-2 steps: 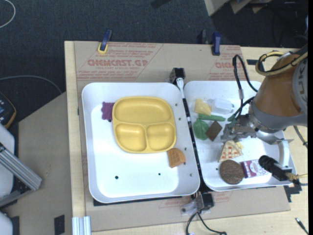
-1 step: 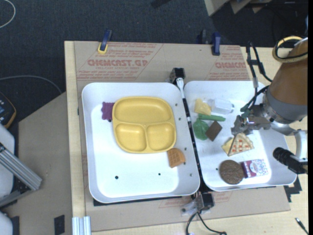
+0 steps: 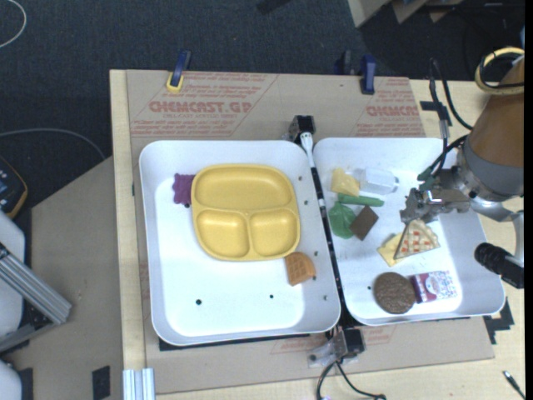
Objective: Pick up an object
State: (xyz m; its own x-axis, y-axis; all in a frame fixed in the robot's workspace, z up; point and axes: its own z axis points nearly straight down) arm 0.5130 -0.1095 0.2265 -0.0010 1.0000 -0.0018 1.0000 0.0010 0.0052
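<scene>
Right bin — end effector above pizza slice.

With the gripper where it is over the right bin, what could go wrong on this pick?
The gripper sits just above the pizza slice, a flat piece lying on the bin floor, so the jaws may slide over it. The brown block and green piece touch each other, so reaching there might drag both.

Cardboard-covered bench, blue clamps, possibly aluminium framing, dark carpet
</scene>
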